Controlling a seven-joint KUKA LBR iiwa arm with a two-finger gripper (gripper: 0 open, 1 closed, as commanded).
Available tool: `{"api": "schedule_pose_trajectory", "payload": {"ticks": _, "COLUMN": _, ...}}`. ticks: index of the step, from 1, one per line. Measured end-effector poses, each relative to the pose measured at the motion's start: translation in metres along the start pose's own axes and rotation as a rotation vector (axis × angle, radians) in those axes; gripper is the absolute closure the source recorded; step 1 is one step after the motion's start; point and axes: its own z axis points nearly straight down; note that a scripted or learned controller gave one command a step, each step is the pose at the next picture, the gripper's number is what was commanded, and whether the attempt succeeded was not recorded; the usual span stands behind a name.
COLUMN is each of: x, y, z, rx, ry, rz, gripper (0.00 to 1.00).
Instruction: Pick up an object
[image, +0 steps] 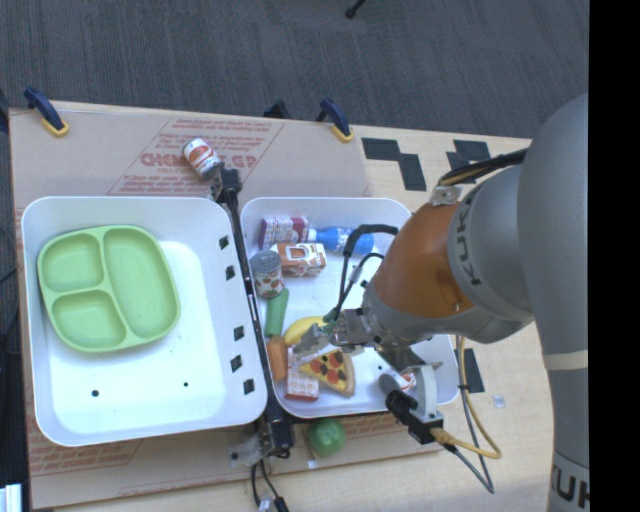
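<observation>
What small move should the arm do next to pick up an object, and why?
Probably lower the pincer a little, straight down. It hangs over the right bin, just above the banana and the pizza slice, and nothing is seen between its tips. The toys lie crowded here, with a carrot close by, so a short careful descent seems safer than a sideways shift.

**Readable markings**

The arm (500, 250) bears partial "KU" lettering beside its orange band and again at the lower right. The cardboard (215, 150) behind the bins carries red print, too blurred to read.
</observation>
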Motion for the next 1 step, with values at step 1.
{"api": "schedule_pose_trajectory", "payload": {"ticks": 1, "x": 0.0005, "y": 0.0014, "z": -0.0106, "rx": -0.001, "ry": 0.000, "rz": -0.007, "gripper": 1.00}}
